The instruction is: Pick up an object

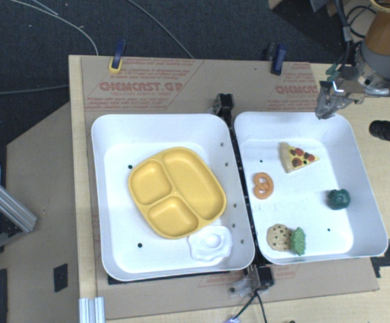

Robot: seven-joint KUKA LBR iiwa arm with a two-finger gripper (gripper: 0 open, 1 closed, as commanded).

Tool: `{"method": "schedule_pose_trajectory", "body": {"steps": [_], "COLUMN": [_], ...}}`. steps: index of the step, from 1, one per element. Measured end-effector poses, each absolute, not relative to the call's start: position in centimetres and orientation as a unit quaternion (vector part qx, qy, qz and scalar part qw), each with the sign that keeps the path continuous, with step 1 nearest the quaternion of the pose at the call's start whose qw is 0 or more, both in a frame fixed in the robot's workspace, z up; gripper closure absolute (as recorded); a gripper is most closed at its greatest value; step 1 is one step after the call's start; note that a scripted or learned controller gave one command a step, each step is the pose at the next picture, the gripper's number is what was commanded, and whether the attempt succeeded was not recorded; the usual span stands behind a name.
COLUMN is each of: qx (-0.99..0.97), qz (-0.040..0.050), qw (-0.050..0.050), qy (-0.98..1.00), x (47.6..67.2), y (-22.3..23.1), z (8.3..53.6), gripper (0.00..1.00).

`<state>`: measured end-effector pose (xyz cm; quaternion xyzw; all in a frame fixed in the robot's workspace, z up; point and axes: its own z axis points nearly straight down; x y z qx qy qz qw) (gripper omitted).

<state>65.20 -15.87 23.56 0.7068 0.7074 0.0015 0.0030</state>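
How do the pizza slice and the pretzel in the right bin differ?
The pizza slice is a yellow wedge with red spots; the pretzel is an orange-brown looped knot. The pizza slice lies nearer the bin's far side, the pretzel nearer its left wall. Both lie flat and apart in the right bin.

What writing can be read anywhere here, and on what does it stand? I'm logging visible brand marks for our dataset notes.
"CHEMCAST GP", red print on the brown protective sheet of the bench board, behind the left bin.
The same red print repeats behind the right bin, partly cut off, roughly "CHEMCAST".
The smaller red lines around both are too blurred to read.
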Motion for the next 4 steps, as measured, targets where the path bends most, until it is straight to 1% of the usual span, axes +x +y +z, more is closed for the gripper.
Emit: {"method": "schedule_pose_trajectory", "body": {"steps": [1,2,3,4], "qx": [0.705,0.705,0.705,0.705], "qz": [0.0001,-0.0003,0.0001,-0.0006], "qw": [-0.001,-0.001,-0.002,-0.002], "qy": [0.709,0.709,0.709,0.709], "x": [63.9,64.1,62.9,62.3], "y": [-11.0,-6.1,-0.4,4.3], "z": [23.4,22.5,22.9,22.1], "gripper": [1.00,1.00,1.00,1.00]}}
